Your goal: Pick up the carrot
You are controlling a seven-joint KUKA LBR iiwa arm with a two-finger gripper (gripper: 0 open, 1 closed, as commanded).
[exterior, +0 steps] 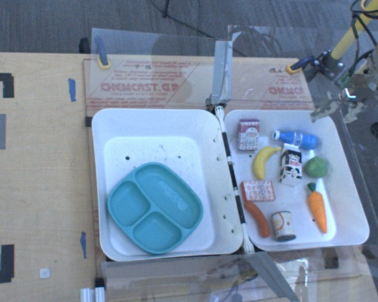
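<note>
1. The carrot [317, 210] lies in the right bin [351, 201], near its right wall, green top pointing at the green ball [315, 167] just above it.
2. The gripper [340, 106] hovers over the bin's upper right corner, well apart from the carrot.
3. Open or closed? Cannot tell from here.
4. The left bin [113, 131] holds a teal divided plate [155, 207].

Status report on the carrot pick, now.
Tool over right bin's far corner, grip unclear. Carrot lying free in right bin. Green ball just beyond its leafy end.
</note>
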